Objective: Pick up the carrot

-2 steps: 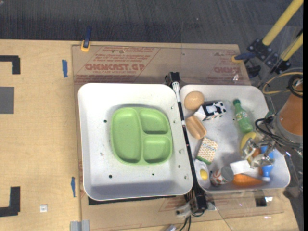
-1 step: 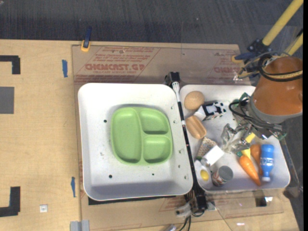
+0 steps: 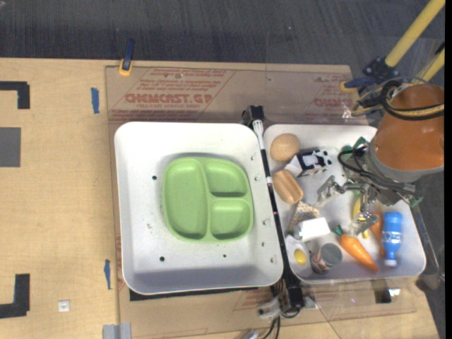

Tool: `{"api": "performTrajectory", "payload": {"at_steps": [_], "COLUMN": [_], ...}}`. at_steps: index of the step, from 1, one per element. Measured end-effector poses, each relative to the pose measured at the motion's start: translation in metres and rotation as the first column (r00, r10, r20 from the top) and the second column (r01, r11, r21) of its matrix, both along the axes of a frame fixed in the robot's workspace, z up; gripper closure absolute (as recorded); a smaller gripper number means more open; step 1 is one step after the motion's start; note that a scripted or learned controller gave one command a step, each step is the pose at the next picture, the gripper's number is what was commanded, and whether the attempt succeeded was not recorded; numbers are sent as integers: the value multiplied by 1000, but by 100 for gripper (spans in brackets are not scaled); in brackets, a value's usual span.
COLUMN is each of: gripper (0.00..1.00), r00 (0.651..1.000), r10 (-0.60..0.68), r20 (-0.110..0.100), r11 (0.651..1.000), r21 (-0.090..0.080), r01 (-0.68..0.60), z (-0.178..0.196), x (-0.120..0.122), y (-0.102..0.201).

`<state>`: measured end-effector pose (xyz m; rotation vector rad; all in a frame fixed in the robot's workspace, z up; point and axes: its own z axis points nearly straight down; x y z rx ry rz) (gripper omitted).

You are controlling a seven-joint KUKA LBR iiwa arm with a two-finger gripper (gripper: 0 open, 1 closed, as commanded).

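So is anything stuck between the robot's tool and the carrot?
Nothing visible. The tool hangs just above the carrot in the right bin. The blue bottle sits right beside the carrot, so it crowds that side.

two bins side by side, and the carrot (image 3: 357, 251) is our landmark, lying in the right bin (image 3: 418, 257) toward its near edge. just right of the carrot stands a bottle (image 3: 391, 239). just left of it, a can (image 3: 326, 256). the gripper (image 3: 364, 214) hangs just behind the carrot. further behind and left sit two bread rolls (image 3: 286, 167). well left, a divided plate (image 3: 207, 198) rests in the left bin (image 3: 134, 217).
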<state>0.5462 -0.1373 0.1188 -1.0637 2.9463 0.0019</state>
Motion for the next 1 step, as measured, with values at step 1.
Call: {"api": "performTrajectory", "payload": {"at_steps": [1], "gripper": [0], "r00": [995], "r10": [-90], "r20": [47], "r11": [996], "r21": [6], "r01": [89], "z": [-15], "x": [-30], "y": [-7]}}
